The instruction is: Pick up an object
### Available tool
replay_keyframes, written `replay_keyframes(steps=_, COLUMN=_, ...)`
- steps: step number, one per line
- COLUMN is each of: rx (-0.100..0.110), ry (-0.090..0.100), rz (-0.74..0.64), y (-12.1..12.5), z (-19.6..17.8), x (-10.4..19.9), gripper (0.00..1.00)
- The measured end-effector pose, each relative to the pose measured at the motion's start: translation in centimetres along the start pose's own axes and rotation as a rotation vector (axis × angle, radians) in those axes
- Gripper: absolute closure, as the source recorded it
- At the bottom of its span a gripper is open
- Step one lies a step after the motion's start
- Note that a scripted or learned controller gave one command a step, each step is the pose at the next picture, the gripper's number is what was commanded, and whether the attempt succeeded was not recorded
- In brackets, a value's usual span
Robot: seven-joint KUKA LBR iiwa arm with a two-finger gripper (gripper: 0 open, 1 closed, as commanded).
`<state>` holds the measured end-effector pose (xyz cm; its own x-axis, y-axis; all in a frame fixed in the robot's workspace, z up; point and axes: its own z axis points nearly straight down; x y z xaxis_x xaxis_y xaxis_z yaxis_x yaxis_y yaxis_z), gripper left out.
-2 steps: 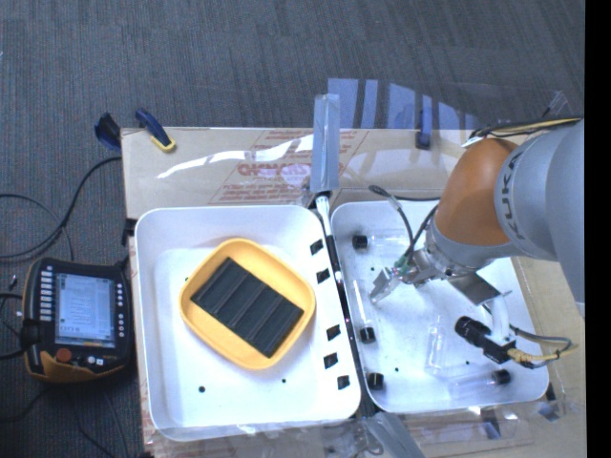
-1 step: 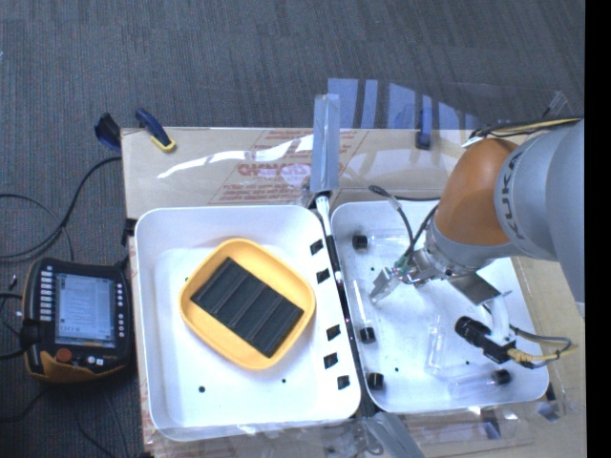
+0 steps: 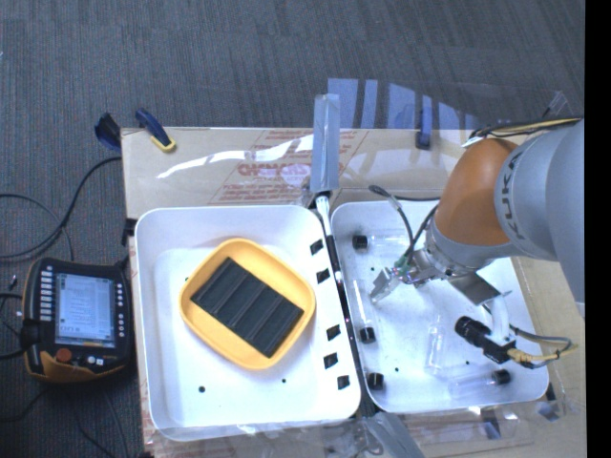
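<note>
A yellow square dish (image 3: 212, 273) lies tilted in the left bin (image 3: 158, 351), with a black ridged slab (image 3: 246, 305) resting on it. My gripper (image 3: 389, 281) hangs low over the upper middle of the right bin (image 3: 382, 404), pointing left toward the divider. Faint clear plastic pieces (image 3: 438, 347) lie on the right bin's floor, below and to the right of the gripper. Nothing is visibly held at the gripper's tip.
The grey arm with its orange band (image 3: 477, 203) covers the right bin's upper right. A black cylinder with a cable (image 3: 480, 339) juts out below the wrist. A teach pendant (image 3: 76, 318) sits left of the bench. Black clips (image 3: 331, 332) line the divider.
</note>
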<state>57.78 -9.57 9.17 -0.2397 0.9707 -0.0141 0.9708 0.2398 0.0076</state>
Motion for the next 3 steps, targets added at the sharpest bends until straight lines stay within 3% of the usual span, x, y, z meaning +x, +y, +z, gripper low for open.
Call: replay_keyframes(steps=3, rx=0.000, ry=0.000, rz=0.000, y=0.00, z=0.00, x=0.00, gripper=0.00)
